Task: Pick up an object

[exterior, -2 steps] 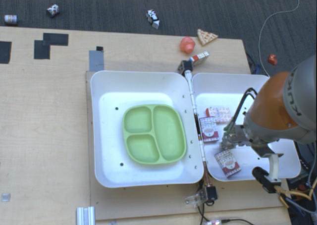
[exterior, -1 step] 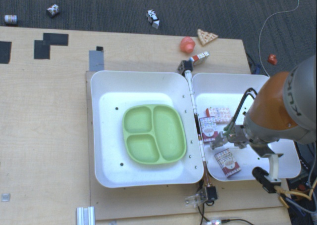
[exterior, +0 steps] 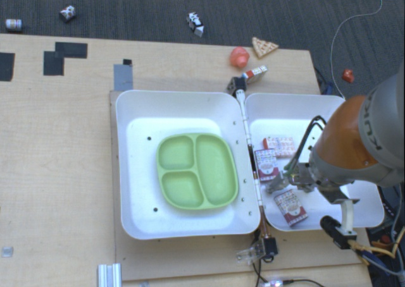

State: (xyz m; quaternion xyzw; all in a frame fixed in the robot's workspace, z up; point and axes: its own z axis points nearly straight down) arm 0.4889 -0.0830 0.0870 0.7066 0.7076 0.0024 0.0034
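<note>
Wooden tabletop (exterior: 57, 153) carries 2 white bins: left bin (exterior: 136, 172) w/ green tray (exterior: 196, 172), right bin (exterior: 367, 213) w/ small red-white packs (exterior: 291, 207) near its left wall. Arm (exterior: 354, 140) hangs over right bin, gripper (exterior: 283, 181) low among packs; can't tell jaws' state.

Right bin (exterior: 364, 213): cartons (exterior: 278, 172) crowd left half, far side open. Left bin (exterior: 126, 172): green tray (exterior: 197, 172) fills centre.

No legible text — carton (exterior: 290, 207) print blurred
</note>
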